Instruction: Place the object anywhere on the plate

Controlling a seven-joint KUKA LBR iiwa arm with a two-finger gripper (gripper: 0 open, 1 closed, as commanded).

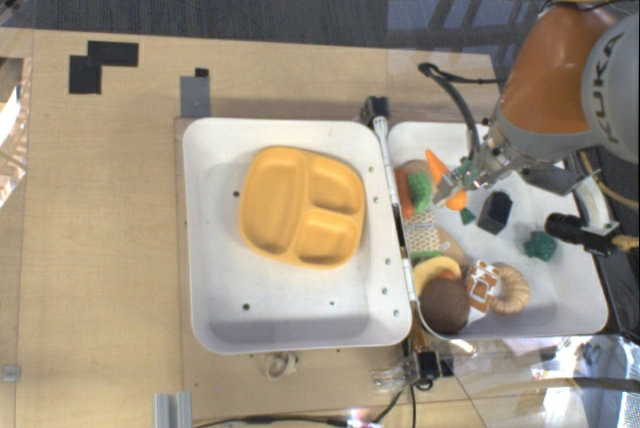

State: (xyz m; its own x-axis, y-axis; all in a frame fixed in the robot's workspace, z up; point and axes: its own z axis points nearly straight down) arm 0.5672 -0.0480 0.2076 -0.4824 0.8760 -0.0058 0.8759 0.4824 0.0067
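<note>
The gripper (462, 178) hangs low over the right bin (570, 316) by the orange carrot (436, 163) — can't tell its grip from here.

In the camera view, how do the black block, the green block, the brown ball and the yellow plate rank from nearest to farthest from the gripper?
Measured from the gripper, above the right bin:
1. Black block, just beside it, toward the lower right.
2. Green block, farther right in the same bin.
3. Brown ball, at the right bin's near edge.
4. Yellow plate, in the left bin.
</note>
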